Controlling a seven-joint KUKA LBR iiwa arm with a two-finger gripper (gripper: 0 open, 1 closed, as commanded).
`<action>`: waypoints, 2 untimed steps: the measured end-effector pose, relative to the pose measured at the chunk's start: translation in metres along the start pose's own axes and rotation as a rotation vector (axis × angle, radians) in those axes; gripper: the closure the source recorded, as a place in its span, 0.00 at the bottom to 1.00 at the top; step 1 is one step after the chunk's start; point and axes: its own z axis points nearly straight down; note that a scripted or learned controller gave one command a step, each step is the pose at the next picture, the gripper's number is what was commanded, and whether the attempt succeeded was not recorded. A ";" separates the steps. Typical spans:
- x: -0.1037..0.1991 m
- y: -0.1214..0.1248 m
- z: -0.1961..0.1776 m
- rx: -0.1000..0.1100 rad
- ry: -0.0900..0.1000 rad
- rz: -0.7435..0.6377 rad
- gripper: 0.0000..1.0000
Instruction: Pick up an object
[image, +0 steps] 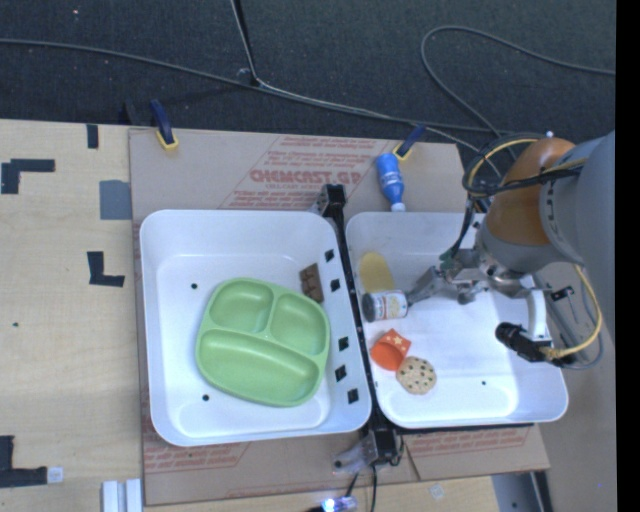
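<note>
Reaching in from the right, the gripper sits low in the right bin, just beside a small bottle lying on its side; whether the bottle is clamped cannot be told. An orange piece, a cookie and a yellow item lie nearby. The left bin holds a green divided plate.
</note>
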 end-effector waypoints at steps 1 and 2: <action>0.000 0.002 -0.014 -0.004 -0.002 0.000 1.00; 0.010 0.004 -0.070 -0.003 0.002 0.000 1.00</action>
